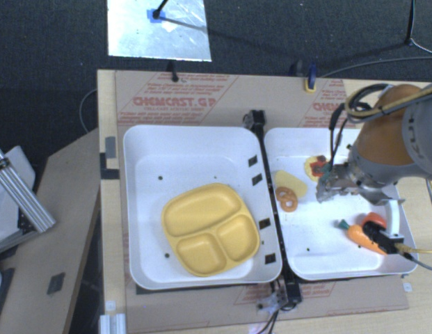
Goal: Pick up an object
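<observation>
My gripper (325, 189) hangs low over the middle of the right bin (306, 259), reaching in from the right. Just above and left of it lies a small red and yellow piece (314, 165). A pale yellow slice (290, 180) and an orange ring-shaped piece (287, 200) lie to its left, near the bin's left wall. An orange carrot with a green tip (356, 232) lies below and right of the gripper, with a small red piece (374, 219) beside it. I see nothing between the fingers.
The left bin (149, 186) holds a yellow three-compartment tray (210, 227). A black divider (268, 186) runs between the two bins. The arm's grey and orange body (389, 141) covers the right bin's far right corner.
</observation>
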